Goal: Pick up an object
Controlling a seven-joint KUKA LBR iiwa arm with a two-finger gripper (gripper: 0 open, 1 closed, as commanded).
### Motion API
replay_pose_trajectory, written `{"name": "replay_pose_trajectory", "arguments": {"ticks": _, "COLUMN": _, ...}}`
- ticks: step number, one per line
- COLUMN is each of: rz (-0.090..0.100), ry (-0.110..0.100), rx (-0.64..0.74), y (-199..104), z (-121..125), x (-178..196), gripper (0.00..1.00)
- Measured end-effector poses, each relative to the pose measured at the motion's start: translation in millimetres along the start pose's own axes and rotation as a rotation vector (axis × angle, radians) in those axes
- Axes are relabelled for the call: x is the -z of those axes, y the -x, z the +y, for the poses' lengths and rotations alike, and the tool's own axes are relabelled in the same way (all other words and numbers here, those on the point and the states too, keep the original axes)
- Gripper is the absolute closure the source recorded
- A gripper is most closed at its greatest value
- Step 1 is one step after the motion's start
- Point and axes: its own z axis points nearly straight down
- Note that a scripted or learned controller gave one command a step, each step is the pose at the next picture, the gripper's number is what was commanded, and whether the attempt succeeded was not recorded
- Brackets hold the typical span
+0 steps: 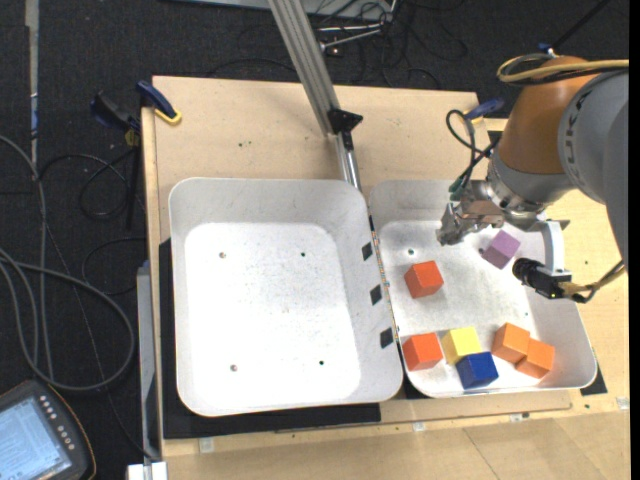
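The camera view looks down at a slant on a wooden bench (260, 133) that bears two shallow white bins side by side. The left bin (200, 213) has a bare speckled floor. The right bin (400, 203) holds all the blocks.

The grey arm (575, 118), with its orange band above the wrist, reaches in from the right and hangs over the upper part of the right bin. Its gripper (458, 223) points down near the bin's floor; whether it is open or closed cannot be told from this angle, and nothing is seen in its grasp.

A purple block (500, 248) lies just beside the gripper, to its right, apart from it. An orange cube (424, 278) sits lower, near the bin's middle. Along the near wall stand another orange block (423, 349), a yellow block (462, 342) and a blue block (478, 369), close together, the blue one touching the yellow. At the right corner lie two orange blocks (524, 349) pressed against each other.

A metal pole (305, 53) crosses the bench from the top toward the gap between the bins.
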Motion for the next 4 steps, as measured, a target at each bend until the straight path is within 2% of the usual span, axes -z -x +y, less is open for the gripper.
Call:
{"name": "replay_pose_trajectory", "arguments": {"ticks": 2, "rz": -0.001, "ry": 0.007, "rx": 0.003, "y": -7.4, "z": 2.4, "x": 122.4, "gripper": 1.0}}
{"name": "replay_pose_trajectory", "arguments": {"ticks": 3, "rz": -0.001, "ry": 0.002, "rx": 0.003, "y": -7.3, "z": 3.5, "x": 140.4, "gripper": 1.0}}
{"name": "replay_pose_trajectory", "arguments": {"ticks": 4, "rz": 0.003, "ry": -0.004, "rx": 0.008, "y": -65.5, "z": 3.3, "x": 130.7, "gripper": 1.0}}
